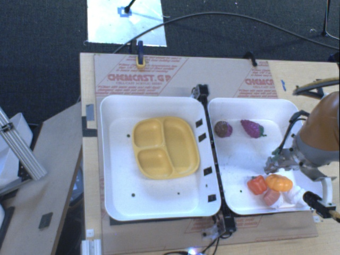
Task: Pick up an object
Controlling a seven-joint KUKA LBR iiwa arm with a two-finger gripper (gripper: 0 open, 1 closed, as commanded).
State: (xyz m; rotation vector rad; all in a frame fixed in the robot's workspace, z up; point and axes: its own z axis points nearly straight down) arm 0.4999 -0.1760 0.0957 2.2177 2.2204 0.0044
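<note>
The right bin [239,158] holds several small toy foods. A dark round purple piece [223,128] and a purple eggplant-like piece [253,127] lie near its back wall. At the front right, a red-orange piece [257,185], an orange-yellow piece [279,183], a pink piece [271,197] and a white piece [292,195] lie bunched together. My gripper [274,164] hangs low over the right side of this bin, just behind the orange-yellow piece. I see nothing lifted off the bin floor.
The left bin [114,158] holds a yellow divided plate [164,147]. A black divider [210,153] runs between the bins. The arm's orange band [325,125] and grey wrist cover the right bin's right wall. Cables cross the floor behind the bench.
</note>
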